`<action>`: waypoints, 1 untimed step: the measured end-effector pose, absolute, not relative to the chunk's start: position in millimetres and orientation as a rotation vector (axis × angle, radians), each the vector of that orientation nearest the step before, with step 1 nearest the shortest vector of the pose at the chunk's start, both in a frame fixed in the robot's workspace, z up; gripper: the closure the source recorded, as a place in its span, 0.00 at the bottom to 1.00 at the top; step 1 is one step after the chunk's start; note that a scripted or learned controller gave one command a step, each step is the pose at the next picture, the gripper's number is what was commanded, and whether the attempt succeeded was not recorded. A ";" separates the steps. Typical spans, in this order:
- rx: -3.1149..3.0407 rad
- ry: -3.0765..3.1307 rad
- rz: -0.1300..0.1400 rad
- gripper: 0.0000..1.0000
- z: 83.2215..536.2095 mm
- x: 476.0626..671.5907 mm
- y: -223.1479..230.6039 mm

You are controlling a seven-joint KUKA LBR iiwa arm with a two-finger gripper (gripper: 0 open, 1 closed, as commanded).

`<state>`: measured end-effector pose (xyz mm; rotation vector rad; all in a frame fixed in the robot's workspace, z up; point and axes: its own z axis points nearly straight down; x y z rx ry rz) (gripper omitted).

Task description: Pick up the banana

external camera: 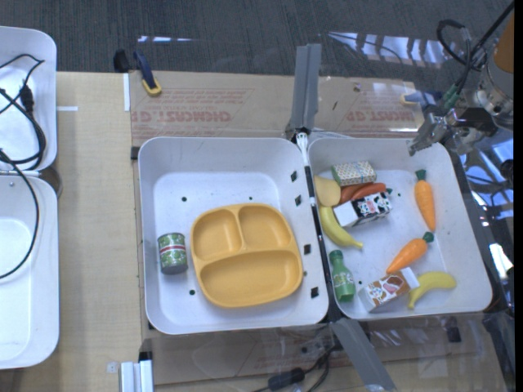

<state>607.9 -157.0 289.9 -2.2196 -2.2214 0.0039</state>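
Note:
Two yellow bananas lie in the right bin (458, 182). One banana (337, 228) rests along the bin's left wall, just below a pale round fruit (327, 191) and beside a black-and-white carton (372, 208). The other banana (432, 286) sits near the front right corner, next to a small juice box (387, 291). My gripper (431, 135) hangs over the bin's back right corner, above and well apart from both bananas, with nothing seen in it.
The right bin also holds two carrots (424, 203) (409, 254), a green bottle (341, 276), a patterned box (354, 172) and a red item (363, 192). The left bin (163, 178) holds a yellow divided plate (246, 254) and a small can (172, 252).

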 end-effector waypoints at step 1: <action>-2.157 -2.281 0.003 0.00 140.3 598.1 -208.1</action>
